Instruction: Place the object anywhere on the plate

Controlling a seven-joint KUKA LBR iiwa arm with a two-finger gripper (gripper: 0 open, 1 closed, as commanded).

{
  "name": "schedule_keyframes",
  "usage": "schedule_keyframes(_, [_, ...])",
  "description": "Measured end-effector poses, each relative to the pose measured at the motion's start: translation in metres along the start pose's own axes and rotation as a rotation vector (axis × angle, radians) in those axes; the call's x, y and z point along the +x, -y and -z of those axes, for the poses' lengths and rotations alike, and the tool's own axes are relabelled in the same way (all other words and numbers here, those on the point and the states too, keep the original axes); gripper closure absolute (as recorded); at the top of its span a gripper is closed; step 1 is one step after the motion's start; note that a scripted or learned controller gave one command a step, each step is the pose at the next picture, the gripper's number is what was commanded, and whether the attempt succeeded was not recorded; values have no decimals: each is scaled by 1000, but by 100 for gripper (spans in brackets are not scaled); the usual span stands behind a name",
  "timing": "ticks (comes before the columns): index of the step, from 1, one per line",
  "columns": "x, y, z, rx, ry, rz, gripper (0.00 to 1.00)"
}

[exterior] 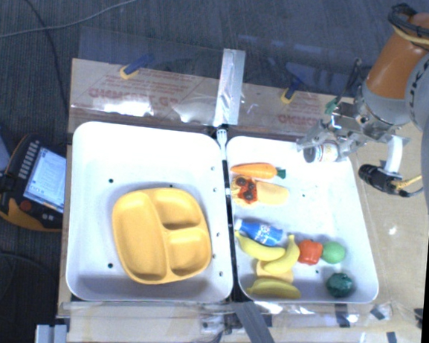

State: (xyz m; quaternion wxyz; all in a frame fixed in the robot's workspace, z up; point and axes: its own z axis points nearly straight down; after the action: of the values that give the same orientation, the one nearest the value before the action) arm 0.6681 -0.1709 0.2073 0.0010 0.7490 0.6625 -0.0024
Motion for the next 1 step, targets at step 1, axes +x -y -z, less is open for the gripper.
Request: schedule_keyframes(1, [48, 118, 21, 1, -5, 123, 100])
